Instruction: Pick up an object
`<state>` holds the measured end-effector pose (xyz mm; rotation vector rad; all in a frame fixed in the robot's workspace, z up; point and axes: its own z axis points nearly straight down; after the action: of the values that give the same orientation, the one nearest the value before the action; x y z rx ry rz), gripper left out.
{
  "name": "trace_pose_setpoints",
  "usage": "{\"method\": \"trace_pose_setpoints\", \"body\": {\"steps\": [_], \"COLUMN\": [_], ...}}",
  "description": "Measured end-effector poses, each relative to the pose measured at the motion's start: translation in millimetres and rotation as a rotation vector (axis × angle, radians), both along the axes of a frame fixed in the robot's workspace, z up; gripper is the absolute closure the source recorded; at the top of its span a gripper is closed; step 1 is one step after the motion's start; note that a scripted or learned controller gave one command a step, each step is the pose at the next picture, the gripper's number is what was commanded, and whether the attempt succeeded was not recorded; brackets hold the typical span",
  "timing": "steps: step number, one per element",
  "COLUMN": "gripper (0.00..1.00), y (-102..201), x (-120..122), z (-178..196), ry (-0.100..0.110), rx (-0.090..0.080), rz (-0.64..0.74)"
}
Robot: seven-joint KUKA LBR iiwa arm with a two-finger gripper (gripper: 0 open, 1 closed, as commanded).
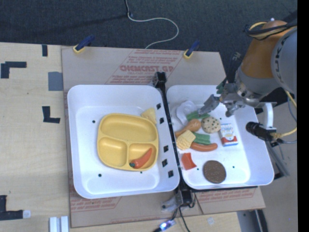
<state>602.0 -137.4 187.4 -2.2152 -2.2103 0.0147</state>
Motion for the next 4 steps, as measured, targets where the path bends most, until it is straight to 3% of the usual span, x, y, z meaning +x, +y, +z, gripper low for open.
{"method": "trace_pose_setpoints", "body": {"steps": [1, 3, 4], "gripper": [0.0, 0.0, 0.0], "y": [0.3, 1.4, 1.9], "x": [3.3, -1.5, 1.2], "z": [7.7, -79.4, -100.4], "ry": [-0.014, -0.01, -0.023], "rx": [-0.002, -0.002, -0.006], "rz": [0.004, 0.004, 0.005]}}
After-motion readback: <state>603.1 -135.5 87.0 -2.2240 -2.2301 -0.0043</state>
